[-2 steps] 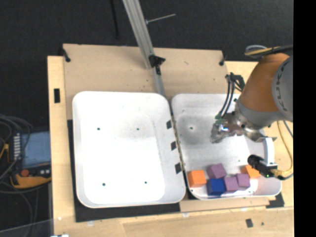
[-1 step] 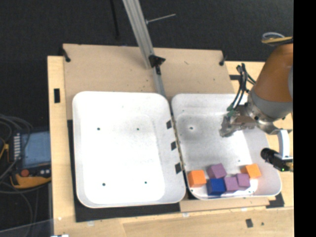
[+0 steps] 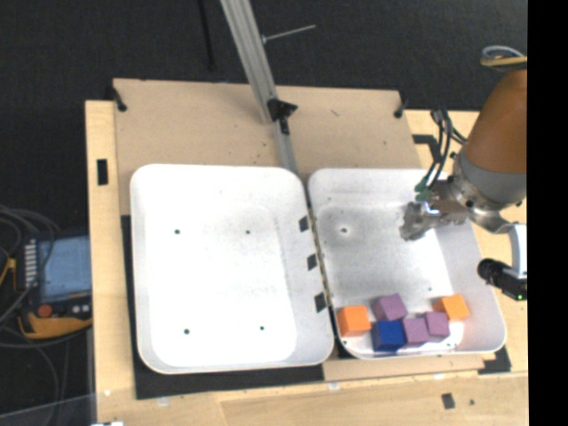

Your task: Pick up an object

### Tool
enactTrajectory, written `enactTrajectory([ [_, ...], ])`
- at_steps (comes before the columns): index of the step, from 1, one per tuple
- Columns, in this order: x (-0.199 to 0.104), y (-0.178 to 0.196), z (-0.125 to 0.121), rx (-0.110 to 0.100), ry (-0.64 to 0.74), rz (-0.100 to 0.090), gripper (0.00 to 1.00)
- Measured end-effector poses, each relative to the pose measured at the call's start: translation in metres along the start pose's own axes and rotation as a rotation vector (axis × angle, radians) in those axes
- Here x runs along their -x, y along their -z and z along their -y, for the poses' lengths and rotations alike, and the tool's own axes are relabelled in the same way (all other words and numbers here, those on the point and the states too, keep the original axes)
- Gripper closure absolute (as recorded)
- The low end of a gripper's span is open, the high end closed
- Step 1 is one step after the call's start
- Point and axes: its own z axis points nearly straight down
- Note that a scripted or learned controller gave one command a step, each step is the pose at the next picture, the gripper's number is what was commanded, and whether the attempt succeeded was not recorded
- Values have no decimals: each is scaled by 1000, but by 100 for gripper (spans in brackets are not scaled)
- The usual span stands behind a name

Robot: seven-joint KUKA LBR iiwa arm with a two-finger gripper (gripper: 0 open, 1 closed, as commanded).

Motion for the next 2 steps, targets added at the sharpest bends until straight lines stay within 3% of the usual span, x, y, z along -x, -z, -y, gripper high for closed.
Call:
enactTrajectory([
  [2, -117, -10, 0, -5, 5, -3, 100],
])
